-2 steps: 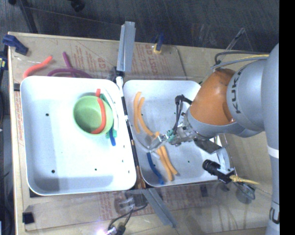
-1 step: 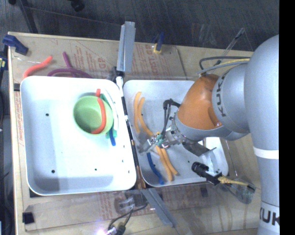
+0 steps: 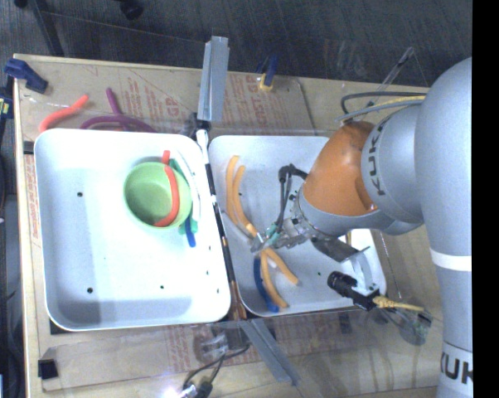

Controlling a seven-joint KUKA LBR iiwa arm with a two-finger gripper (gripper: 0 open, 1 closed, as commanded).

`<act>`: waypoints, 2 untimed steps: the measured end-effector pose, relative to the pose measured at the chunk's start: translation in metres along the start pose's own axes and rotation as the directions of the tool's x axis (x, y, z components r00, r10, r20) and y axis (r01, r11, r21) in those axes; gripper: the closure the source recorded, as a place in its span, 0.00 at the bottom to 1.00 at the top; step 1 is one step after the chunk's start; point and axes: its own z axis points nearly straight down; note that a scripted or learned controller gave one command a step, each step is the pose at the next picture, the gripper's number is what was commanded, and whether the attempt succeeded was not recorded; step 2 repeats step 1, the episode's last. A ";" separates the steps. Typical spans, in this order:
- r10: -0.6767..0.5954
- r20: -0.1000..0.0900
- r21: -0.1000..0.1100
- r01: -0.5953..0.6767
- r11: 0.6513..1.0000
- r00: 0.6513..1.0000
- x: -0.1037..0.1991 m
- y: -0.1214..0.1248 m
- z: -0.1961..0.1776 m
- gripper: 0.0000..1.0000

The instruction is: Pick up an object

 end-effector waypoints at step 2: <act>-0.069 0.000 -0.004 0.069 0.998 0.998 0.077 0.039 -0.091 1.00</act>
